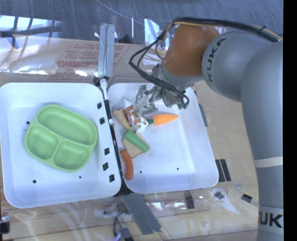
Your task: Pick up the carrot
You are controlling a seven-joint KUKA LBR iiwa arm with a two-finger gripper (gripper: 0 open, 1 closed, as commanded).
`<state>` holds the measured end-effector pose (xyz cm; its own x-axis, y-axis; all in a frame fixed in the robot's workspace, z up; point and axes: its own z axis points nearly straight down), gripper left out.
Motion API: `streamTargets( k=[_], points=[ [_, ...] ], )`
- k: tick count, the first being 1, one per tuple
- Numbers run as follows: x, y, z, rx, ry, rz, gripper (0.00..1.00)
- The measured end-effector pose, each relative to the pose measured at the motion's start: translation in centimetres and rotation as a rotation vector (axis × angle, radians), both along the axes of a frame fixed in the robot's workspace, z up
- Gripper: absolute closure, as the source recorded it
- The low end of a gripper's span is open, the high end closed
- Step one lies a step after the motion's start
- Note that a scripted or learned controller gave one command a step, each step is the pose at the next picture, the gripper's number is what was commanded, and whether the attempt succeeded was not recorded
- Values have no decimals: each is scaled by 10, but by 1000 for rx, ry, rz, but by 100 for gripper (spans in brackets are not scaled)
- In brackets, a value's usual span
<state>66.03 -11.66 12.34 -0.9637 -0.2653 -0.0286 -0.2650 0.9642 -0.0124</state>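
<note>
1. Reaching into the right bin (201, 152), the gripper (147, 100) hangs low over the back-left part of the bin floor, above a cluster of toy food. I judge this to be the approach step: the carrot (164, 119) lies free on the bin floor and nothing sits between the fingers.

2. How far apart the metal fingers stand cannot be told; they blur into the clutter beneath them.

3. The carrot lies on its side near the middle of the right bin, orange body pointing right, its green-and-white leafy end pointing left toward the cluster. It is just beside the gripper, slightly to the right and toward the front edge of the bin.

4. Close neighbours crowd the leafy end: a small brown-and-white packet (131, 115), a bread slice (121, 118) and a green wedge on toast (135, 142). A sausage (127, 164) lies farther forward, near the bin's left wall.

5. The next move, as I judge it, calls for a short shift right and forward so the fingers straddle the orange body, away from the clutter, before descending and closing.

6. The left bin (12, 179) holds a green divided plate (61, 137), well apart from the work.
</note>
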Motion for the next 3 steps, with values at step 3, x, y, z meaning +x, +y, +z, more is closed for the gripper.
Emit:
streamTargets(
  k=[3],
  points=[
    [-5, 20, 16, -2, 36, 791, 100]
  ],
)
